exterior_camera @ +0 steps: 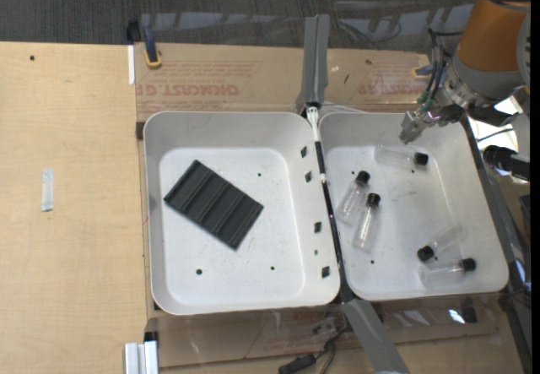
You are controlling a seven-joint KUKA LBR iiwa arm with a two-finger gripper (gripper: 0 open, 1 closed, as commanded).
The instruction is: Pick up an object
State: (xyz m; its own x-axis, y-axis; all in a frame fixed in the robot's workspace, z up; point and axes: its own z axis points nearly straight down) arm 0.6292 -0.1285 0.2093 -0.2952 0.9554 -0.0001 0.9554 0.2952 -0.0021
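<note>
**Listener:** What is on your screen, starting from the left?

**Operator:** At the far left I see the bare tan counter (pixel 67 195). Next comes the left bin (pixel 156 195), white and shallow. A dark ribbed panel (pixel 213 203) lies flat in it at a slant, toward its left half.

**Listener:** And the other one?

**Operator:** The right bin (pixel 485 279) touches the first along a centre seam. It holds clear vials with black caps. Two vials (pixel 360 205) lie side by side left of its middle. Another vial (pixel 402 158) lies toward the upper part of that bin. Two more (pixel 445 259) lie near the lower right corner.

**Listener:** Where is the arm?

**Operator:** It reaches in from the upper right of the frame, its orange band (pixel 496 18) uppermost. The gripper (pixel 417 125) sits over the bin's upper edge, just above the upper vial. I cannot tell whether it touches anything, and I cannot tell how the fingers stand. I see nothing between them.
</note>
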